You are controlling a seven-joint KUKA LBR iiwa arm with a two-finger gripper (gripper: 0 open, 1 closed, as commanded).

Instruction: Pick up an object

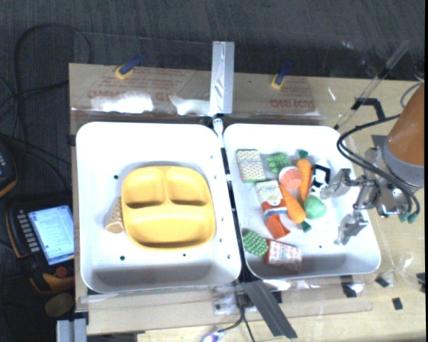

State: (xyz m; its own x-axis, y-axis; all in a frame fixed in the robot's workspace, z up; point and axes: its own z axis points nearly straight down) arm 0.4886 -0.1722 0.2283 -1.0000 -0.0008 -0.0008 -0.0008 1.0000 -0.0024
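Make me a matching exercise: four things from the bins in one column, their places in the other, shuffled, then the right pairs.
Things:
1. yellow tray
2. carrot
3. gripper
4. green dotted ball

Places:
A. right bin, near its front left corner
B. over the right side of the right bin
C. middle of the left bin
D. right bin, toward the back, among the toy foods

Pairs: 1-C, 2-D, 3-B, 4-A

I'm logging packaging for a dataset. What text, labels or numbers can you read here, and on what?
None can be read.
Red lettering on the cardboard sheet behind the bins: blurred.
Small food boxes in the right bin: print too small.
Handheld screen at left: lines of text, illegible.
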